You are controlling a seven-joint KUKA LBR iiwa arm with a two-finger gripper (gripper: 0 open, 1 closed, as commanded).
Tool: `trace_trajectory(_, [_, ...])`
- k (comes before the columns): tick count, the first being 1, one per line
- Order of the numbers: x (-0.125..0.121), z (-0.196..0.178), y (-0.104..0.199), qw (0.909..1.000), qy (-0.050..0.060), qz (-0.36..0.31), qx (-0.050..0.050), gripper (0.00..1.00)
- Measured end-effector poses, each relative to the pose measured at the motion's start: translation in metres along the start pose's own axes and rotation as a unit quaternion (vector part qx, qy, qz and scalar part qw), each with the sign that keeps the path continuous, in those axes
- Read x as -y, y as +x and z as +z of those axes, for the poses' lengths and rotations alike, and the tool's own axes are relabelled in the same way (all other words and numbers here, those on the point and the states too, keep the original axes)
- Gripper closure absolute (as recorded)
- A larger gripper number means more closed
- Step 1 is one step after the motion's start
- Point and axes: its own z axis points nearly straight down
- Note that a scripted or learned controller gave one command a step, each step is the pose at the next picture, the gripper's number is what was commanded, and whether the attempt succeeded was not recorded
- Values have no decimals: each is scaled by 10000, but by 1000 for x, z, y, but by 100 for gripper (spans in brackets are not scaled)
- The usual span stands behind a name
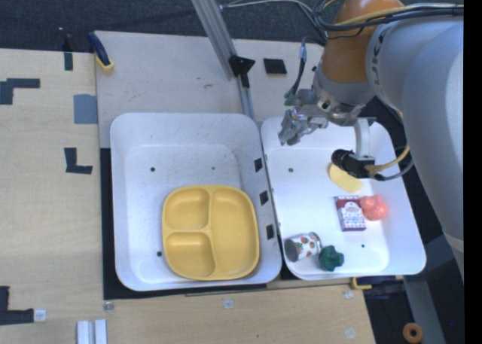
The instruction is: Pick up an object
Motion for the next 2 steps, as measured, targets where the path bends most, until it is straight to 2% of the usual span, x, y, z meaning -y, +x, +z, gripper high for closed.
trace_trajectory(2, [-1,-17,104,10000,-10,-12,-5,100])
